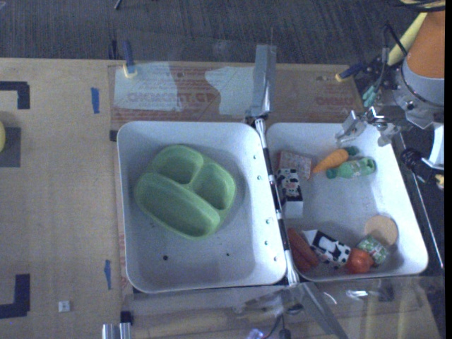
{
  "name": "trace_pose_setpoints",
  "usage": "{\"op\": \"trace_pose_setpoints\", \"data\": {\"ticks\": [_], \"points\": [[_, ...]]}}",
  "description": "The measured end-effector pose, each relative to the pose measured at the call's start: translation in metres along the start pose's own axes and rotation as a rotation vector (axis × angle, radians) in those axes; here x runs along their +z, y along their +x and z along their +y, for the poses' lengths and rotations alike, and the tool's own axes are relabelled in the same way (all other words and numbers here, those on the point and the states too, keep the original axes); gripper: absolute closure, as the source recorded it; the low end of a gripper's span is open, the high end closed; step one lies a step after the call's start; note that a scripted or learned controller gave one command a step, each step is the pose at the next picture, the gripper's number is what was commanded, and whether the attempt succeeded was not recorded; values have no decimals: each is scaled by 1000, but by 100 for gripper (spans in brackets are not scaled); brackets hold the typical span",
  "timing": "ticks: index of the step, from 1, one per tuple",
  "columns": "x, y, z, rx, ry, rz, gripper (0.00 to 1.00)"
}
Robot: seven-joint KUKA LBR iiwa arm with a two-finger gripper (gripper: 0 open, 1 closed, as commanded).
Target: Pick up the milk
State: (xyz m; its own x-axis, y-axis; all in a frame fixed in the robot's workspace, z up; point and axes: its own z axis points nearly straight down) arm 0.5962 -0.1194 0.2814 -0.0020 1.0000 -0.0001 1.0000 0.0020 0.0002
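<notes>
- The gripper [360, 122] hangs over the far right corner of the right bin [413, 210], just above its rim, at the end of the grey arm [424, 90] with the orange band [431, 44].
- Whether its fingers are apart or together I cannot tell; the metal parts there blur together, and nothing shows between them.
- A milk carton [289, 189] with black-and-white cow patches lies against the left wall of the right bin, well apart from the gripper.
- A second cow-patterned carton [330, 246] lies toward the near side of the same bin, tilted, between a reddish sausage-like piece [302, 251] and a red tomato-like toy [359, 260].
- Just behind the first carton sits a small pinkish packet [295, 164], touching or nearly touching it.
- An orange carrot [330, 161] lies near the far end of the bin, with a green bottle-like item [353, 168] right beside it; both are close below the gripper.
- A round tan disc [381, 227] rests near the right wall.
- The left bin [141, 260] holds a green divided plate [185, 189], sitting roughly in its middle.
- Both bins stand side by side on the wooden worktop [56, 189], which carries blue tape marks [95, 99] and black corner marks [18, 94].
</notes>
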Motion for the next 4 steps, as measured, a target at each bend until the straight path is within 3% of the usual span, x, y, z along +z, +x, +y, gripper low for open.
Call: {"op": "trace_pose_setpoints", "data": {"ticks": [1, 2, 3, 4], "points": [[97, 44, -60, 6, 1, 1, 0], [97, 162, -89, -2, 4, 1, 0], [97, 98, -39, 175, 0, -1, 0], [40, 104, -10, 160, -1, 0, 0]]}}
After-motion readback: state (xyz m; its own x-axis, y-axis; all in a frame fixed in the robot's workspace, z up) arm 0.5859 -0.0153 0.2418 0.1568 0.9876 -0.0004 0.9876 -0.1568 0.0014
